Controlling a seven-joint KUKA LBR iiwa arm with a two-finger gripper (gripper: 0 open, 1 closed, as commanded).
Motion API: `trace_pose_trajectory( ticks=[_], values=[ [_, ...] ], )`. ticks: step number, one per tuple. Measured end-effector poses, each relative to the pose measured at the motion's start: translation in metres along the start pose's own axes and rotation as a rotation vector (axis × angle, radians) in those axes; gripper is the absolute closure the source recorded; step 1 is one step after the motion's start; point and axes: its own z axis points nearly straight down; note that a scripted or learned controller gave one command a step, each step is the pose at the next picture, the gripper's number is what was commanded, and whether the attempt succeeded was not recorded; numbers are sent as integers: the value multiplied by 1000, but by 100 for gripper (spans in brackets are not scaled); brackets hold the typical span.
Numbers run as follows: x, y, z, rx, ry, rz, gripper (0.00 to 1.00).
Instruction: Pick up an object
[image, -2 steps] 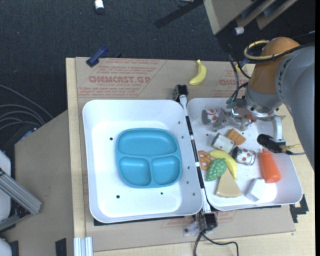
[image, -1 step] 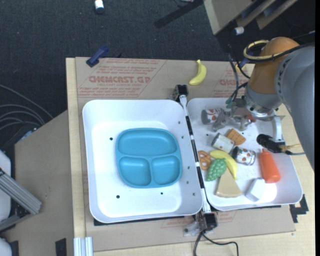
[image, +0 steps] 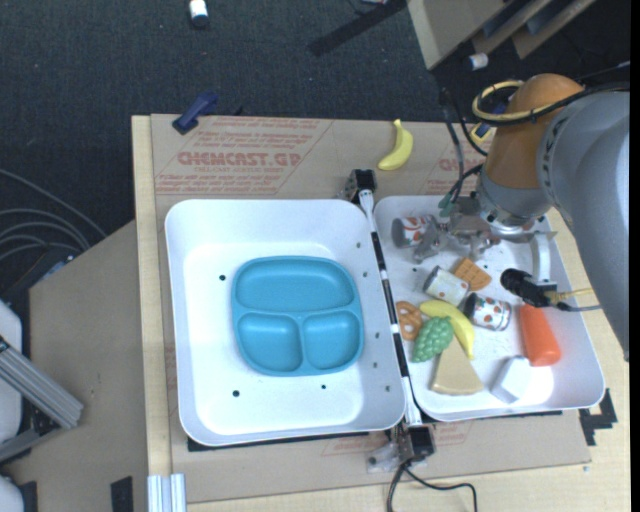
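camera view shows us the gripper (image: 455, 235) low over the far part of the right bin (image: 585, 375), hanging under the grey arm with the orange band. we cannot tell how its jaws stand, because the metal parts there are small and mixed together, and we see nothing that is clearly held in it.

the task names no special object, so we judge by what lies closest. just beside the gripper, toward the near side of the bench, is a small orange cracker-like piece (image: 470, 271), and next to that a small white and grey block (image: 443, 285). on the gripper's other side, toward the left bin (image: 190, 330), a small grey and red can-like thing (image: 405, 232) lies near the bin wall. farther from the gripper toward the near edge are the yellow banana (image: 455, 322), the green grapes (image: 432, 340), the orange carrot-like piece (image: 540, 335) and the tan wedge (image: 456, 375).

the banana's long axis runs on a slant, from the gripper's side toward the near right corner. the blue tray (image: 296, 313) in the left bin is well apart from the gripper.

we think the short move is straight toward the near edge, to the orange piece.
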Motion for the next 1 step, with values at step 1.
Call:
trace_pose_trajectory(
  ticks=[1],
  values=[
    [3, 0, -10, 2, 6, -1, 100]
  ],
)
